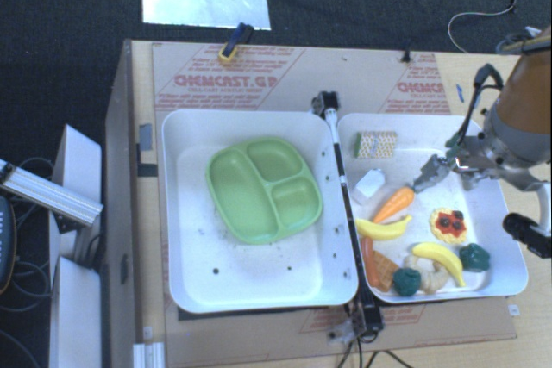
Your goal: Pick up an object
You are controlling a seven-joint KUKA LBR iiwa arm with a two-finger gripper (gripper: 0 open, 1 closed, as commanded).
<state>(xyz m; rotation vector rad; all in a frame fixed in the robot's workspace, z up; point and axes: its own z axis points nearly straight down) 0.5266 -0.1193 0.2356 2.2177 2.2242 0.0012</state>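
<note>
Left bin: white, shallow, on the bench beside the right bin; a few small dark specks on its floor.
Green plate: 3-compartment divided tray, light green, lies flat in mid-upper part of left bin, tilted a bit in plan.
Divider: black/white strip btwn the two bins, running top to bottom.
Right bin: white, holds all the toy food.
Corn block: yellow-white, speckled, upper left of right bin, near back wall.
White block: small, just below the corn block, close to divider.
Carrot: orange, slanted, just right of white block; its upper end points toward the gripper.
Banana 1: yellow, lies right below the carrot, touching or nearly so.
Orange piece: long reddish-orange item along bin's left edge, below banana 1.
Broccoli 1: dark green, front of bin, next to orange piece.
Banana 2: yellow, front-centre, over a pale item I can't ID.
Pizza piece: round, yellow w/ red topping, above banana 2.
Broccoli 2: dark green, right end of banana 2.
Gripper: grey, low over right bin, just up-right of the carrot tip, apart from pizza piece. Fingers: can't tell if parted or closed; nothing seen btwn them.
Arm: orange band above wrist, comes in from right edge.
</note>
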